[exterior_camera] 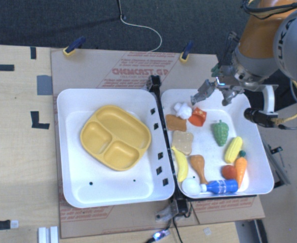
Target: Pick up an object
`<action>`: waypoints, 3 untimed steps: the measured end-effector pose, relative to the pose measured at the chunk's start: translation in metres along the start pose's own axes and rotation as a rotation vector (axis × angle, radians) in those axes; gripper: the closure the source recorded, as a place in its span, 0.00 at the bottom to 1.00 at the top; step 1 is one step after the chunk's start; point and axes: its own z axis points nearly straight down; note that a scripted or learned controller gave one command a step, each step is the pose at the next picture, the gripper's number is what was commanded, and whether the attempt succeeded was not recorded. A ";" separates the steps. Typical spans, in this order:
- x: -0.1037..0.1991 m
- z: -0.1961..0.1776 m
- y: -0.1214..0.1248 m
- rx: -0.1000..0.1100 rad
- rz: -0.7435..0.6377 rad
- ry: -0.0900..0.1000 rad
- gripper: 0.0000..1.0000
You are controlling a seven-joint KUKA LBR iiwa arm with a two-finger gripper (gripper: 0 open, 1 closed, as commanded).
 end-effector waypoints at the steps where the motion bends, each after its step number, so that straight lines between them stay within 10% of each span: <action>1: 0.000 -0.007 0.002 -0.013 -0.002 -0.001 0.00; 3: 0.010 0.098 -0.007 -0.008 -0.002 -0.001 0.00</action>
